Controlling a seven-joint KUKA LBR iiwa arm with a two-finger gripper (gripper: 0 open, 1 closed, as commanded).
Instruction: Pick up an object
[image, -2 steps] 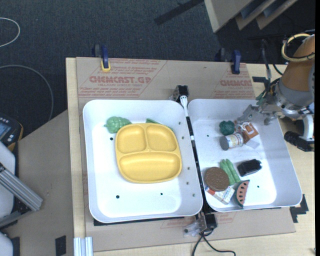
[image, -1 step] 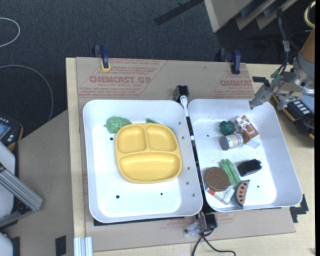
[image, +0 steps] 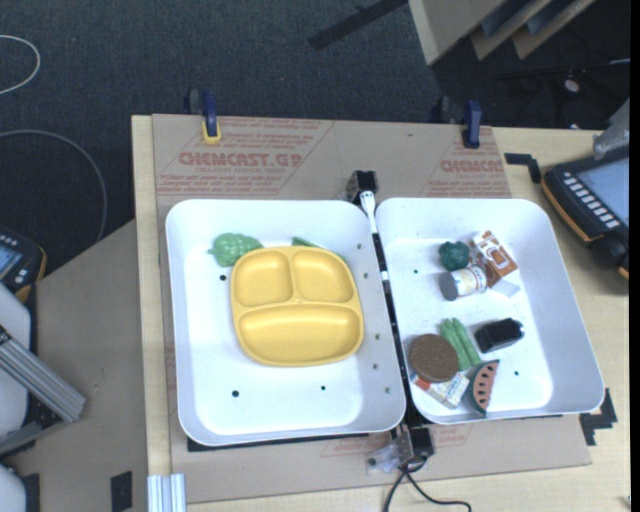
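The objects to pick lie in the right bin (image: 565, 300), eight in all and bunched toward its middle and near-left corner. By the far edge are a dark green knobbly piece (image: 455, 254), a red, white and brown packet (image: 494, 254) touching it, and a small grey can (image: 463, 285) on its side just below. Nearer are a black block (image: 498, 333), a pair of green pods (image: 461, 342), a brown round disc (image: 433, 357) and a watermelon slice (image: 484, 385). A pale item (image: 450, 391) is partly tucked under the disc, too covered to name. In the left bin (image: 200, 400) one yellow three-part plate (image: 297, 305) sits toward the far edge, with one light green leafy piece (image: 235, 247) at its far-left corner and a green sliver (image: 305, 242) mostly hidden behind the plate's rim. Two blue clamps (image: 209, 108) hold the bench board's far edge. How far the claw is open, and whether it holds anything, cannot be told.
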